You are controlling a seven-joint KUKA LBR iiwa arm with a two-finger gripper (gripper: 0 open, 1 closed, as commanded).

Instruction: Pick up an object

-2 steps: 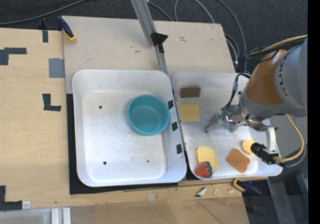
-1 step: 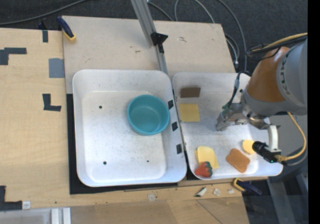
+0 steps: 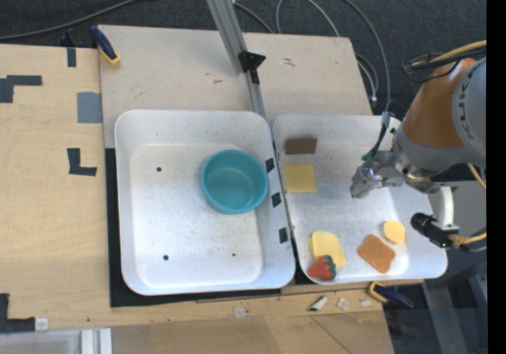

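My gripper (image 3: 364, 185) hangs over the middle of the right bin (image 3: 340, 127), reaching in from the right on the grey arm with its orange band. Nothing shows between its tips. In the right bin lie a brown block (image 3: 300, 145) at the back left, a pale yellow square (image 3: 300, 178) just in front of it, a yellow piece (image 3: 326, 246) with a red strawberry-like item (image 3: 322, 268) at the front, an orange-brown slab (image 3: 376, 253) and a small yellow-orange piece (image 3: 394, 231) at the front right. A teal bowl (image 3: 234, 181) sits in the left bin (image 3: 158, 210).
A grey pole (image 3: 225, 13) slants down from the top to the divide between the bins. Cables loop over the bench behind the right bin. A blue and yellow clamp (image 3: 104, 44) sits at the board's back left corner.
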